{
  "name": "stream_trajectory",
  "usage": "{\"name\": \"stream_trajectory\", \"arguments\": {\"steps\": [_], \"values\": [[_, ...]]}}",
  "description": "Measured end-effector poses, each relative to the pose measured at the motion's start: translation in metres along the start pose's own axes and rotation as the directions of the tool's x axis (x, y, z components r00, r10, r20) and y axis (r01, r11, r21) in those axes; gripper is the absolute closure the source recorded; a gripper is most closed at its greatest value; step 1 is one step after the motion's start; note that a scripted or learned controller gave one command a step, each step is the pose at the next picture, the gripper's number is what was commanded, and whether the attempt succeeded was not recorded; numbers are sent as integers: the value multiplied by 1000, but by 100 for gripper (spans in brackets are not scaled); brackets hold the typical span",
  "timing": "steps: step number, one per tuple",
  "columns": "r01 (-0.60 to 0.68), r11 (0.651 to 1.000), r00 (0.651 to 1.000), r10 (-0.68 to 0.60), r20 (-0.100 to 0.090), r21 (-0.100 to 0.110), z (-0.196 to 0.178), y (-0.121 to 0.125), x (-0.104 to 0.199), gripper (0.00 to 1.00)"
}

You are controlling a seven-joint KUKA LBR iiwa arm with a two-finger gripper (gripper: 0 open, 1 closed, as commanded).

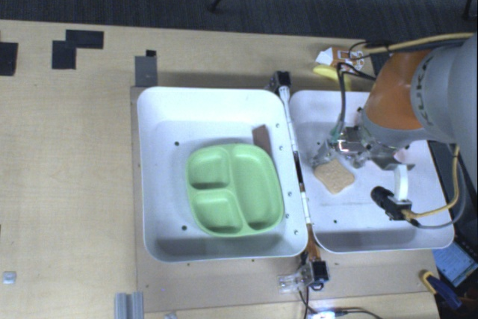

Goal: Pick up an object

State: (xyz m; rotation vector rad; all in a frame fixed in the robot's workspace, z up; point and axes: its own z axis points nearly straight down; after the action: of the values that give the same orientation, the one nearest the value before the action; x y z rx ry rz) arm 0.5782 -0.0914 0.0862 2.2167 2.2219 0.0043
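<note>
2 white bins side by side: tan sponge-like object (334,177) flat in right bin (426,235), gripper (337,148) low and just above it, likely placed for a grasp, grip state impossible to tell; green divided tray (233,188) in left bin (160,160).

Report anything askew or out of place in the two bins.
The green three-compartment plastic tray sits slightly rotated in the left white bin, with a small brown flat piece behind it. The tan square sponge-like block lies skewed in the right white bin. Nothing looks spilled or damaged.
</note>
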Motion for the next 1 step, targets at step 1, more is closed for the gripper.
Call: {"name": "stream_trajectory", "arguments": {"steps": [1], "values": [[2, 1000, 1000, -2, 0, -6, -12, 2, 1, 100]]}}
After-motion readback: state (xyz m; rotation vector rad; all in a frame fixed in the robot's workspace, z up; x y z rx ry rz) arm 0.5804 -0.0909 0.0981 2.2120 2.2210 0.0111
